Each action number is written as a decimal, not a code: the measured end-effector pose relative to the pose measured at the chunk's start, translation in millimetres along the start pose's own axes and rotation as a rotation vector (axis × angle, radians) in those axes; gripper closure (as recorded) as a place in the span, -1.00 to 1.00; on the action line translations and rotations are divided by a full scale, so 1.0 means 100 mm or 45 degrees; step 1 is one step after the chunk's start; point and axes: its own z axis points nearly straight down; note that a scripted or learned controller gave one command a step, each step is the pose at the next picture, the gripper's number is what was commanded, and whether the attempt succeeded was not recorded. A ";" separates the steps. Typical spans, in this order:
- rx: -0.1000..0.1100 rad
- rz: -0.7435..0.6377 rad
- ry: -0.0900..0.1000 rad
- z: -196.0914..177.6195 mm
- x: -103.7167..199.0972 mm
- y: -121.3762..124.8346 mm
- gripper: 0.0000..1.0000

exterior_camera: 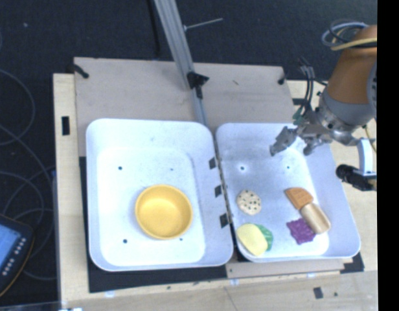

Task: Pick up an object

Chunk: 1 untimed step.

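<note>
Overhead, the tool (295, 144) hangs with fingers spread apart and holding nothing, above the right bin (264, 154), well apart from the cookie (249, 203).

One fixed camera watches me from above, tilted so the far edge of the desk (180, 70) sits toward the top of the frame. It stands far enough back to take in both white bins (109, 148), dark floor at upper left, and my arm (352, 83) entering at the right edge.
</note>
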 end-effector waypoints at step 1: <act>0.000 0.000 0.000 0.00 0.00 0.00 -1.00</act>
